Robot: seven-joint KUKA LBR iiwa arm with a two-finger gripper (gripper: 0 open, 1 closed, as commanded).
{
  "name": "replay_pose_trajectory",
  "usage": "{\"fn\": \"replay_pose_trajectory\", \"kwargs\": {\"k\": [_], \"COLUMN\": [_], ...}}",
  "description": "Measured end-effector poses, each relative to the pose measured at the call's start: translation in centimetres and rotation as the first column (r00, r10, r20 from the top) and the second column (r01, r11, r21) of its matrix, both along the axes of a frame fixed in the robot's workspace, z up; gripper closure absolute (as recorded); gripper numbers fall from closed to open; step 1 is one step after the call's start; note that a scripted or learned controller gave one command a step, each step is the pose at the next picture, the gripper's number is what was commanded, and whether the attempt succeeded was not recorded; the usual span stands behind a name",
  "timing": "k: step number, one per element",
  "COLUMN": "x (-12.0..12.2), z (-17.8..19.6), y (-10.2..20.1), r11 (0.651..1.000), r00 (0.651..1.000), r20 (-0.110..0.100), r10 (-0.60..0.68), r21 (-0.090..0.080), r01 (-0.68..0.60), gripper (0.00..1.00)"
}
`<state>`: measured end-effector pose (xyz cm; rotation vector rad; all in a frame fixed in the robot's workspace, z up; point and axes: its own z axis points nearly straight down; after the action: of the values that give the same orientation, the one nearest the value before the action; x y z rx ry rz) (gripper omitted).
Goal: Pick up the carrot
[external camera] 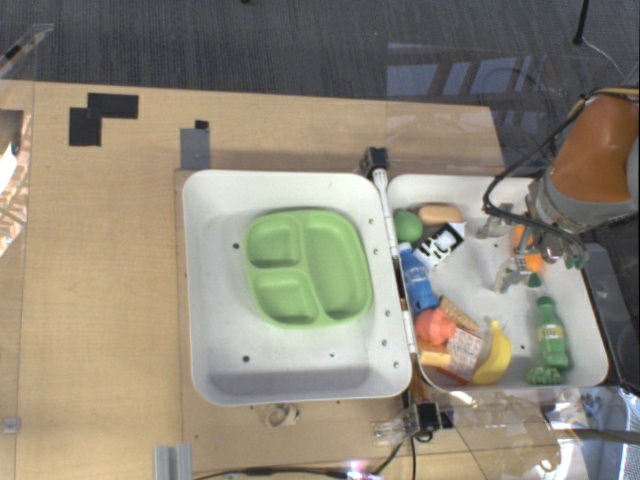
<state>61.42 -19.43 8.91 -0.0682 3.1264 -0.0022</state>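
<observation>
The small orange carrot point(533, 262) sits in the right white bin point(598, 368), right at the arm's two-finger gripper point(528, 260). The orange bit shows between the metal fingers point(510, 274), so they look closed on it, though small & partly hidden. Long axis: can't tell. Bin's right wall is near; green plastic bottle point(548, 334) just below. Open room lies straight up & toward bin centre. Yellow banana point(493, 356) is well apart, lower left.

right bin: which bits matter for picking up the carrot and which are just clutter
For the job:
- carrot, the small orange piece by the pincer
- pincer

Lying about:
- banana
- green bottle
- blue bottle
- green plate, in the left bin
</observation>
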Motion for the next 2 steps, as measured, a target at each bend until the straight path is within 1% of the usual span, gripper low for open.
{"fn": "replay_pose_trajectory", "kwargs": {"k": [1, 2], "x": [-4.3, 3.7], "z": [0.0, 0.0], "y": [1.4, -0.8], "r11": [1.0, 0.993], "r00": [1.0, 0.993], "r20": [-0.001, 0.001], "r10": [0.02, -0.114], "r21": [-0.001, 0.001], "r01": [-0.02, 0.114], "gripper": [0.0, 0.0]}}
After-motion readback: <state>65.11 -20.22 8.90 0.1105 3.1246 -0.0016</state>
